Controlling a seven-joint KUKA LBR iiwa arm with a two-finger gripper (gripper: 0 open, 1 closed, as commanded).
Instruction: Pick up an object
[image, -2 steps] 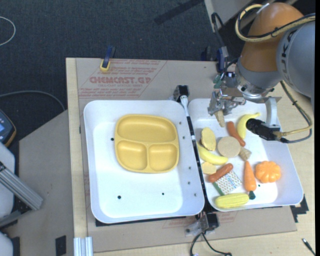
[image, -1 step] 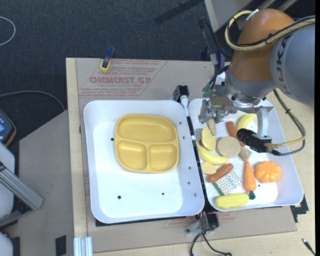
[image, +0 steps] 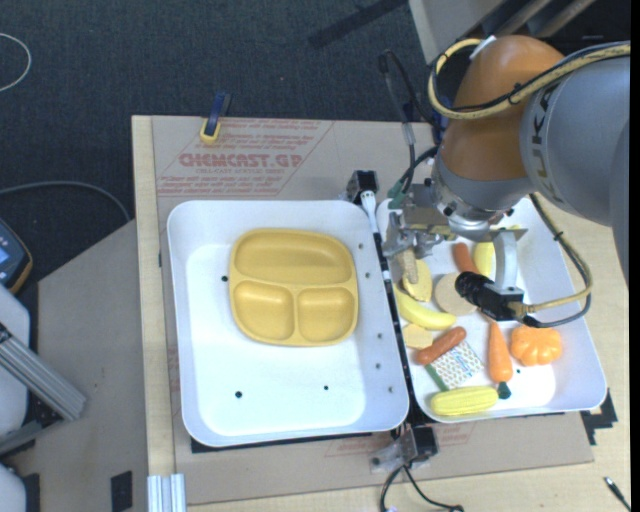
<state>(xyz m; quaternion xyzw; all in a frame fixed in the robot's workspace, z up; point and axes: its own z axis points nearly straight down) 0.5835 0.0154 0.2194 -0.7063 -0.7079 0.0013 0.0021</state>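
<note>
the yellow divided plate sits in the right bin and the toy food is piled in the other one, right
Not quite. The camera view shows the yellow divided plate in the left bin, not the right one. The toy food, such as the banana, carrot and corn, is piled in the other one, the right bin, below the gripper.

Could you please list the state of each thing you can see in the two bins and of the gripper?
Yellow divided plate: flat in the left bin, right way up.
Banana: lying in the right bin, near the divider.
Corn cob: lying at the near edge.
Carrot: lying, tip toward the near edge.
Sausage: lying beside the banana.
Small pumpkin: sitting by the carrot.
Gripper: low over the right bin.
</note>
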